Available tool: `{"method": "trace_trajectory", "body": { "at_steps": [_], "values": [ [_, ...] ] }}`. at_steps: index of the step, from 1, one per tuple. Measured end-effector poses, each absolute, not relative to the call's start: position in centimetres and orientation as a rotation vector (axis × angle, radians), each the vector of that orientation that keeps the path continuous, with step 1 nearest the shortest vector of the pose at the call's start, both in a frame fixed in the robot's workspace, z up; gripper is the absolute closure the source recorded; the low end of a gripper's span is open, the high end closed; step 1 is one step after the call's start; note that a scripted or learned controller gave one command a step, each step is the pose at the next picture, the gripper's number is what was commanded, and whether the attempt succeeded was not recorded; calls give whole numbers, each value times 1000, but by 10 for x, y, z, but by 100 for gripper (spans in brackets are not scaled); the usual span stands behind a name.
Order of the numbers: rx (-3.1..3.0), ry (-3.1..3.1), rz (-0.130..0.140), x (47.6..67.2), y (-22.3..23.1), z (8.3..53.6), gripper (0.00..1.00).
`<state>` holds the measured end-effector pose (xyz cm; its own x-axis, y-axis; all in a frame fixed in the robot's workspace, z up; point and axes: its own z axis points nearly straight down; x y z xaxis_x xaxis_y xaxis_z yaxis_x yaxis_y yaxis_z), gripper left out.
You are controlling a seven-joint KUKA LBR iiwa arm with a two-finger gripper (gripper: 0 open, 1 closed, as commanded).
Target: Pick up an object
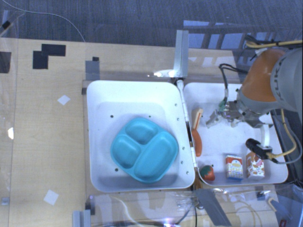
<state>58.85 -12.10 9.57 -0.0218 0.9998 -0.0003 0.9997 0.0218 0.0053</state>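
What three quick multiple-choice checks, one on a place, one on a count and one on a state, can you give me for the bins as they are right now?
1. Where does the blue divided plate lie?
A. In the left bin
B. In the right bin
C. On the bench outside the bins

2. How many small cartons stand along the right bin's near edge?
A. None
B. Two
C. Four

3. How does the gripper stand relative to the objects?
A. Clamped on the plate
B. Lifting a carton
C. Over the right bin with nothing seen between its fingers

Answers:
1 A, the plate sits inside the left bin.
2 B, one carton and a second carton stand side by side.
3 C, it hangs above bare bin floor, apart from the orange brush and the cartons.
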Motion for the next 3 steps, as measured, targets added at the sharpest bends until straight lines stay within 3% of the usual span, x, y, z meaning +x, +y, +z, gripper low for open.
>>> {"method": "trace_trajectory", "body": {
  "at_steps": [1, 2, 3],
  "values": [
    [2053, 2370, 6, 655, -140, 103, 0],
    [1971, 2492, -13, 665, -201, 87, 0],
    [1960, 2499, -15, 665, -201, 87, 0]
  ]
}}
